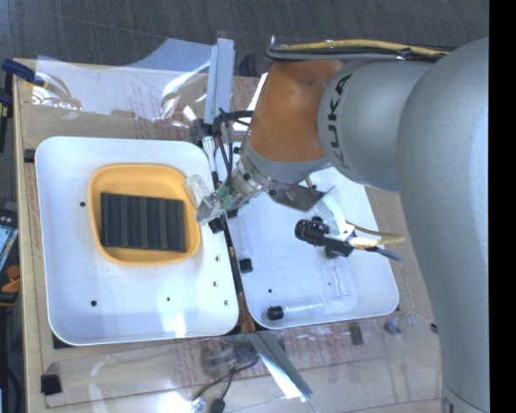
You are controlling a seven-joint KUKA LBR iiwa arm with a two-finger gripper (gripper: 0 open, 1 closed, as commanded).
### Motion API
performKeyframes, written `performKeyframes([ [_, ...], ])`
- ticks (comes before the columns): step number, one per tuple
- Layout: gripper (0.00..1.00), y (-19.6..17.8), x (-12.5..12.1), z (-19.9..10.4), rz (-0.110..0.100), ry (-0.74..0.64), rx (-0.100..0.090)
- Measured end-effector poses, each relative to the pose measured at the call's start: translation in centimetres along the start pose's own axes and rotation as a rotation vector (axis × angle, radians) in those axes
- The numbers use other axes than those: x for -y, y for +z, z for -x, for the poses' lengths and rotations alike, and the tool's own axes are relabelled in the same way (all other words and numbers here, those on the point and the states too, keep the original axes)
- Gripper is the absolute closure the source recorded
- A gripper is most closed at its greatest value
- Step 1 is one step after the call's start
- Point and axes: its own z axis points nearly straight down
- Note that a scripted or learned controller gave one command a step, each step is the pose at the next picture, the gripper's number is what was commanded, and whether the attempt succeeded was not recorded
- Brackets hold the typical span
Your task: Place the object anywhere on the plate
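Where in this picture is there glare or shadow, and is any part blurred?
In the camera view, glare whitens the clear plastic sheet behind the bins; soft shadow lies beneath the arm on the right bin; the yellow plate in the left bin is evenly lit; the gripper looks slightly soft.

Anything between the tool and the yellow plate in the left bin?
Nothing visible. The tool sits at the yellow plate's right edge, by the divide between the left bin and the right bin. The plate carries a dark ribbed block.
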Motion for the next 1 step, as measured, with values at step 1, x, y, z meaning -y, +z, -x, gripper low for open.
performKeyframes([
  [1,0.0,-0.01,0.03,0.06,0.0,0.001,0.0],
])
